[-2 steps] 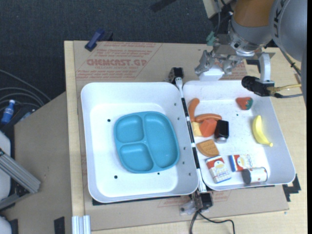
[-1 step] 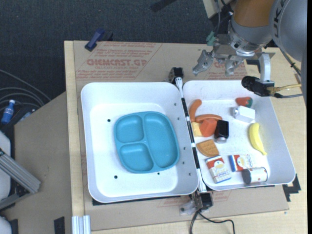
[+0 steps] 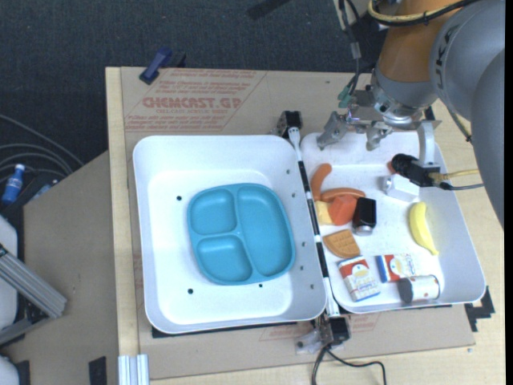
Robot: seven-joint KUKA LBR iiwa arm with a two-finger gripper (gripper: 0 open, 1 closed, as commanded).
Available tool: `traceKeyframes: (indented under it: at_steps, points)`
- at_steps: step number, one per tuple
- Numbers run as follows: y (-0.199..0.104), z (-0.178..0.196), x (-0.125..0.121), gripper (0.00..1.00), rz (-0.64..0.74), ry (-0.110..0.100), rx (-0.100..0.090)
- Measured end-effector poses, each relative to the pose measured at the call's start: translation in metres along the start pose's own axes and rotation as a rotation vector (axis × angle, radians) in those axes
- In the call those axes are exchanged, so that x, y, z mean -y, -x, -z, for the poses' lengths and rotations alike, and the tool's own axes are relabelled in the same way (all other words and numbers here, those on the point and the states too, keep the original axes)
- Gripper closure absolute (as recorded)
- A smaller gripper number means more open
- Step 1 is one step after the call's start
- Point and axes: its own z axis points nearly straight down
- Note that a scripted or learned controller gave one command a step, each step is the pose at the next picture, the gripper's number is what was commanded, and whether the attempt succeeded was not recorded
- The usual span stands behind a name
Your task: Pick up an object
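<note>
The grey two-finger claw hangs over the far edge of the right shallow white bin, its fingers spread apart and holding nothing. Just below it in that bin lie a reddish sausage, an orange carrot-shaped toy and a small black block; a yellow plastic banana lies further right. The left white bin holds a blue divided plate. Both bins rest on the wooden table.

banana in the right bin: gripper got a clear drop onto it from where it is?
Probably yes. The banana lies alone near the right bin's right wall, nothing on it. The gripper hangs open above the bin's far edge.
</note>
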Motion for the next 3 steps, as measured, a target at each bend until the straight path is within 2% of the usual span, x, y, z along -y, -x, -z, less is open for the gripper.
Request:
traceKeyframes:
  at_steps: [1, 2, 3]
  points:
    - [0.037, -0.1, 0.0, 0.0, 0.0, -0.001, 0.0]
    - [0.035, -0.1, 0.11, 0.0, 0.0, 0.001, -0.001]
    - [0.034, -0.09, 0.11, 1.0, 0.0, 0.004, -0.001]
